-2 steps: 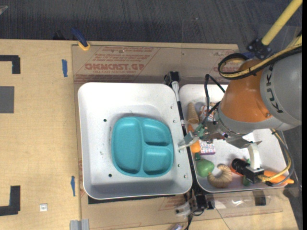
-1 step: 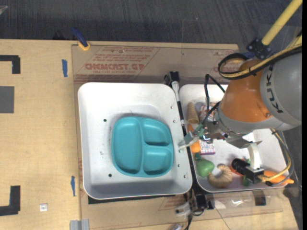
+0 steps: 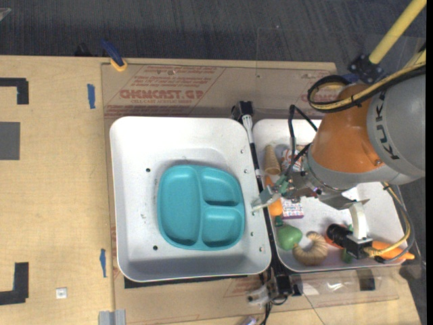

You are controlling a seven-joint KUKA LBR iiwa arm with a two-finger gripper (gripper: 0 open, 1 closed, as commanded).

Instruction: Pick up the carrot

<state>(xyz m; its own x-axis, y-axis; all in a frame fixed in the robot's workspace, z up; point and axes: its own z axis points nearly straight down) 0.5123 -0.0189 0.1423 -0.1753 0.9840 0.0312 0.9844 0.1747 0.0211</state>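
In the camera view, the arm (image 3: pixel 365 141) comes in from the right side and hangs over the right bin (image 3: pixel 392 212), so that its orange band covers most of the bin's far half. The hand (image 3: pixel 279 193) is low at the left wall of this bin, close to the divider between the two bins, and its tip points toward the left bin (image 3: pixel 128 181). A small orange piece, which I take to be the carrot (image 3: pixel 276 208), lies just under and touching the tip of the hand, at the left edge of the right bin, beside a small purple and white packet (image 3: pixel 293 211). Whether the hand is open or closed I cannot tell, because the wrist and cables hide it; I also cannot say that the carrot is between anything. The carrot looks short here (most of it may be hidden), so its long axis is not clear. Nearer the front edge lie a green round thing (image 3: pixel 289 236) and a brown shell-like thing (image 3: pixel 312 248), and another orange thing (image 3: pixel 392 251) is at the front right corner, well apart from the hand. The teal divided plate (image 3: pixel 201 206) sits in the left bin. In my judgement the next move depends on the carrot being directly below the hand, not to its side.
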